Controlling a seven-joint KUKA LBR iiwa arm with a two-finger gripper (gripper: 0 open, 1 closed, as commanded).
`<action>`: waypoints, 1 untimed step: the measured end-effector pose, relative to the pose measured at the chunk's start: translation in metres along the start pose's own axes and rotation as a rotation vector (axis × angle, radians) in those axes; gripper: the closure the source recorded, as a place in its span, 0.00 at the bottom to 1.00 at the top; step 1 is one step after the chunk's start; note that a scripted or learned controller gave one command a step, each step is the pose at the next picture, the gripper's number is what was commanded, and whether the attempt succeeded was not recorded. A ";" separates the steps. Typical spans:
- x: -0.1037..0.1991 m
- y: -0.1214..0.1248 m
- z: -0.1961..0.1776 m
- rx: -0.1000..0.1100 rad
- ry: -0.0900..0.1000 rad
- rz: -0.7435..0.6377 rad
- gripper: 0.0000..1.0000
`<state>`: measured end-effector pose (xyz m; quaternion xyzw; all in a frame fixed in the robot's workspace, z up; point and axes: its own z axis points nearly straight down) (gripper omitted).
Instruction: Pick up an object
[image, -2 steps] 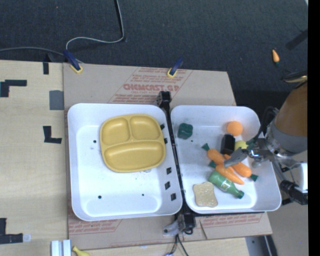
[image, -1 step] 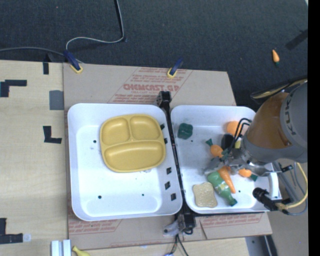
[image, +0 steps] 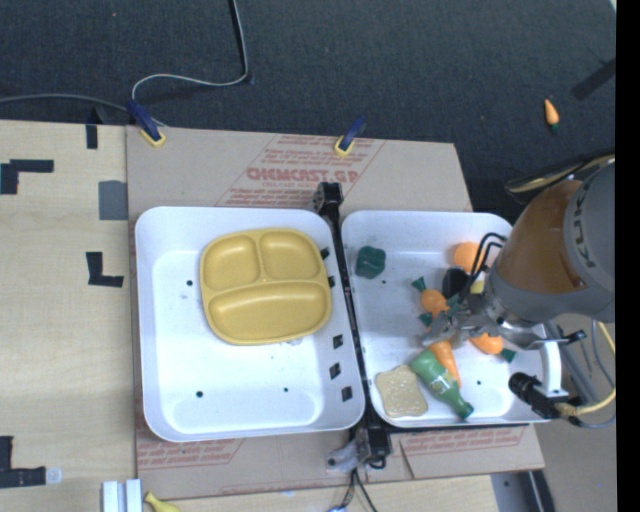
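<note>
The right bin (image: 400, 228) holds several small toy foods. A dark green block (image: 371, 262) lies near its left wall. An orange ball (image: 464, 255) and a small carrot (image: 432, 298) sit further right. A green bottle (image: 441, 380) lies slanted near the front, beside a tan bread slice (image: 402, 392). Another carrot (image: 444, 356) rests against the bottle, and an orange piece (image: 487, 344) lies to its right. My gripper (image: 456, 320) reaches in from the right, low over the carrots in the middle of the bin. Its tip is dark and merges with the toys under it.
The left bin (image: 165, 330) holds a yellow divided plate (image: 266, 284) in its upper half. A black divider (image: 343, 300) runs between the bins. The arm's grey body (image: 550, 265) covers the right bin's right side. Cardboard lies under both bins.
</note>
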<state>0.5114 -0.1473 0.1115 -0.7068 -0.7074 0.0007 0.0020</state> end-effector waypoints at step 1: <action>0.069 -0.022 -0.106 -0.004 -0.001 -0.001 1.00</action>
